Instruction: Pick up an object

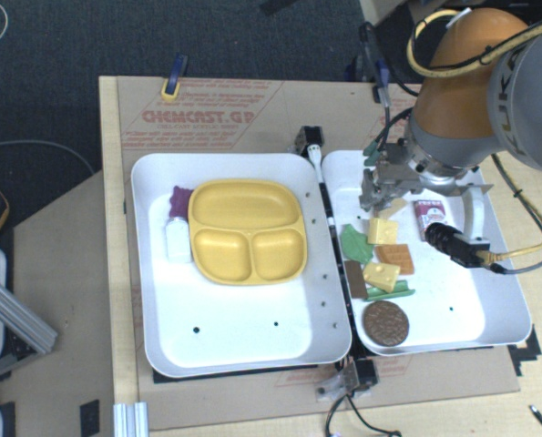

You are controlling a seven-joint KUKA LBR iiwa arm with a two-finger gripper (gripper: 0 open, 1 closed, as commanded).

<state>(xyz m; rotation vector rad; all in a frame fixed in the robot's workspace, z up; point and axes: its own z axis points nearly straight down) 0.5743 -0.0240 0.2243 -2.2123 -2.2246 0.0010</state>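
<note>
My gripper [376,204] hangs low over the upper middle of the right bin [489,321], under the grey and orange wrist. Just below it lies a pale yellow block [383,231], and an orange cracker-like square [398,258] sits beneath that. Further down are a green leaf-shaped piece [354,244], another yellow wedge [381,276], a dark brown bar [356,279] and a round brown disc [385,322]. A small maroon and white packet [432,217] rests to the gripper's right. Nothing shows between the fingers.
The left bin [161,317] holds a yellow three-section plate [247,230], with a purple item [178,201] and a white bottle [177,241] at its left side. A black clip [308,140] sits at the top of the divider between the bins. A cable [471,248] hangs off the arm over the right bin.
</note>
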